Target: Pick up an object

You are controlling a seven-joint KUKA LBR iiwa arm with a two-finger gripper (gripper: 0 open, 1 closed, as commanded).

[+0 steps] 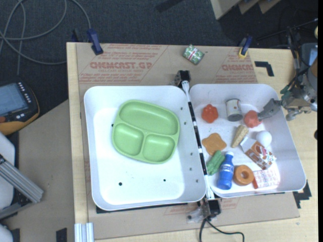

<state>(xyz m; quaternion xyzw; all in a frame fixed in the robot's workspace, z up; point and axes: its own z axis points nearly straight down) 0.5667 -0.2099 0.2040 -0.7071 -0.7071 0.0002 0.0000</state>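
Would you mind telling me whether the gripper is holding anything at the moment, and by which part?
Cannot be told: the gripper is beside a red ball.

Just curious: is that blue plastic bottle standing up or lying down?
Lying down: the blue plastic bottle shows its whole length flat on the right white bin's floor.

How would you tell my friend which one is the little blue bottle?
Look at the right white bin, the one full of toy food. Near its front edge, left of the orange donut ring and beside the green vegetable, stands the blue bottle. It is the only blue thing there, with a white cap.
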